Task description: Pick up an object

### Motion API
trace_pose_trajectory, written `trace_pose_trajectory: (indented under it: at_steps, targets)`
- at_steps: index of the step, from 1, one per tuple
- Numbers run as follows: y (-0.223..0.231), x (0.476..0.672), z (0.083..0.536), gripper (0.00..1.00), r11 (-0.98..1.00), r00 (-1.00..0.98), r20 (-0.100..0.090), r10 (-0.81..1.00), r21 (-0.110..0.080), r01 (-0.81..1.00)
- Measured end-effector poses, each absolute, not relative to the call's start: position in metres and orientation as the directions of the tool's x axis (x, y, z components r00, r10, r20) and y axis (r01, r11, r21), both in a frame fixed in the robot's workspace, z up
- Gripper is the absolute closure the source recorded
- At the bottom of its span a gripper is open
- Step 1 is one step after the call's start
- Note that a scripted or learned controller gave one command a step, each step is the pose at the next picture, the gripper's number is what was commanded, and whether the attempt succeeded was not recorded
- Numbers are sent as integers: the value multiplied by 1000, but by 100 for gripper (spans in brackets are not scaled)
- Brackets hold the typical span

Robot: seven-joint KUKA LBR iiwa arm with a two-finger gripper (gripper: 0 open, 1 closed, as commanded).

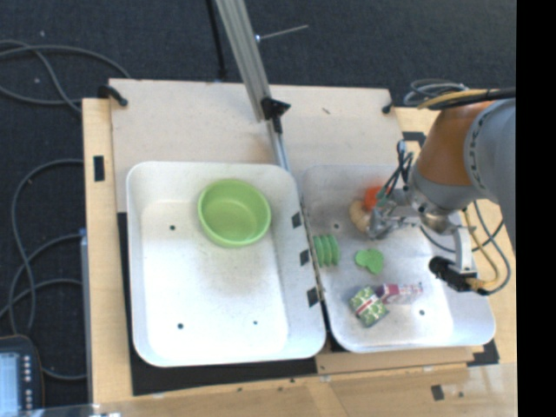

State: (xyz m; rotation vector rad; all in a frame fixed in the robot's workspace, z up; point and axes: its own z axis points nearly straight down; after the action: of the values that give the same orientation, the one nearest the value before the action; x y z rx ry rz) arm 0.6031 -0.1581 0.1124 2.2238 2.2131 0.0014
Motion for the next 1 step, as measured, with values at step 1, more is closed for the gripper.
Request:
trace_pose_trajectory:
  at_steps: [1]
  targets:
    - [-160, 613, 161, 100, 3, -3, 0, 1000, 7, 1000]
